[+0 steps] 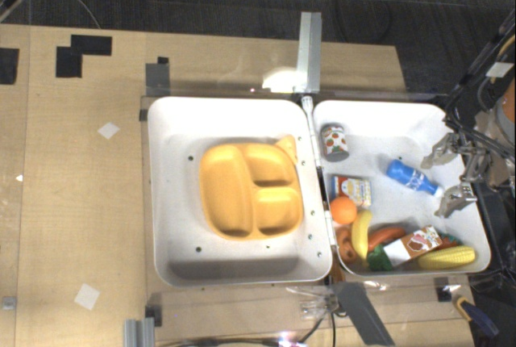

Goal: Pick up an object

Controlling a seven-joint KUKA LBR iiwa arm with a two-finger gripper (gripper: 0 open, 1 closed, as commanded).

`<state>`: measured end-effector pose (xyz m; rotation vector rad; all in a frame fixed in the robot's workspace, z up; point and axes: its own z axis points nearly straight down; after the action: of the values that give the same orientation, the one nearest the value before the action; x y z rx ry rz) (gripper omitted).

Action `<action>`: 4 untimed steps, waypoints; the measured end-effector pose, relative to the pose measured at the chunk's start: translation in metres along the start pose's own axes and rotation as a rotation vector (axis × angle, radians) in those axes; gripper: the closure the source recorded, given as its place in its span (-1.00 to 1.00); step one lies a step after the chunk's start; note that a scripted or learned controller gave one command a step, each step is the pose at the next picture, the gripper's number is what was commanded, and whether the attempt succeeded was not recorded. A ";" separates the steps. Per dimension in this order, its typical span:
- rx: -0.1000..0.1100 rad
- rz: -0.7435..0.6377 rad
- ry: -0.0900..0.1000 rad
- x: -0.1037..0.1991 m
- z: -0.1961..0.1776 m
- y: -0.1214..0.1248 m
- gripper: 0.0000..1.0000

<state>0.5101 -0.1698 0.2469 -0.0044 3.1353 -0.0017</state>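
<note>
Camera view: gripper [449, 174] fingers apart, gripping nothing, over right bin [379, 115] near its right rim, beside blue bottle [411, 177]. Bare floor toward that bin's far edge; left bin [173, 176] holds a yellow tray [250, 190]

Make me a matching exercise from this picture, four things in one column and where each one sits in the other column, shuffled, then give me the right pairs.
Things:
1. yellow tray
2. small can
3. blue bottle
4. corn cob

Places:
A. near the right bin's front right corner
B. near the right bin's back left corner
C. in the left bin
D. middle of the right bin, just left of the gripper

Pairs: 1-C, 2-B, 3-D, 4-A
</note>
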 end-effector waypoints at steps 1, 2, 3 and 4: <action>0.000 0.176 -0.002 -0.033 0.152 -0.033 -1.00; -0.001 0.200 -0.003 -0.105 0.136 -0.034 -1.00; 0.000 0.384 -0.003 -0.154 0.134 -0.035 -1.00; 0.001 0.499 -0.005 -0.006 0.158 -0.028 -1.00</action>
<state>0.5174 -0.1979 0.0894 0.7690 3.0340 -0.0006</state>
